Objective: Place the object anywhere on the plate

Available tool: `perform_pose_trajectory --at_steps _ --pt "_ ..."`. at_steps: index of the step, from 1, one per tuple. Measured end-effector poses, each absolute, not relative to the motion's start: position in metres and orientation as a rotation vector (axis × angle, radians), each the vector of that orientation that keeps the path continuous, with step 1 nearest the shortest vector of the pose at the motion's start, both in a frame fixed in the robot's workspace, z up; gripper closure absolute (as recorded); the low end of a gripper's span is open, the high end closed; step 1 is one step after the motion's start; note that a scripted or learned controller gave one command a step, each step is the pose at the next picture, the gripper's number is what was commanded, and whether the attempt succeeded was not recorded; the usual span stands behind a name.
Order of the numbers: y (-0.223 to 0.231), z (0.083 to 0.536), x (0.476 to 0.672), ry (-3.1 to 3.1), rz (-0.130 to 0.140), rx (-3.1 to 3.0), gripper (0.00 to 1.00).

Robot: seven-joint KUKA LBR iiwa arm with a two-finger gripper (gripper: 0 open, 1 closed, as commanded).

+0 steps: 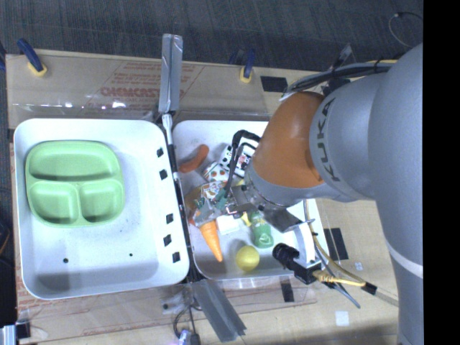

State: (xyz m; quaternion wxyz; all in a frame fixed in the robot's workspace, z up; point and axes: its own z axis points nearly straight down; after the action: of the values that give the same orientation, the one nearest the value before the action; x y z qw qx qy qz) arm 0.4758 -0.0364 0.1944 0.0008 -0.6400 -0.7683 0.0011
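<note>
Seen from above, my grey arm [374, 135] reaches in from the right of the frame, its orange band [287, 142] hanging over the right bin [215, 270]. My gripper [228, 192] sits low among the clutter at the bin's centre; whether it is open or closed on anything, I cannot tell from this angle.

A toy carrot [210, 240] lies just below and left of my gripper, its long axis running from upper left to lower right, the pointed tip aimed toward the bottom of the frame. A yellow lemon [247, 257] rests just right of the tip, near the bin's lower wall. A green piece [260, 233] lies between the lemon and my wrist. A brown sausage [192, 159] lies tilted near the bin's upper left, well above the carrot.

The left bin [93, 264] holds the green plate [73, 182], three compartments, in its upper left part, well apart from my gripper.
</note>
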Motion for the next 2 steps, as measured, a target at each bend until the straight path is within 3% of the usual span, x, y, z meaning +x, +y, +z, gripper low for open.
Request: perform_pose_trajectory --at_steps 1,2 --pt "0.010 0.312 0.495 -2.498 0.003 -1.900 1.00" --pt "0.075 0.236 0.527 -2.641 0.009 -1.690 1.00"
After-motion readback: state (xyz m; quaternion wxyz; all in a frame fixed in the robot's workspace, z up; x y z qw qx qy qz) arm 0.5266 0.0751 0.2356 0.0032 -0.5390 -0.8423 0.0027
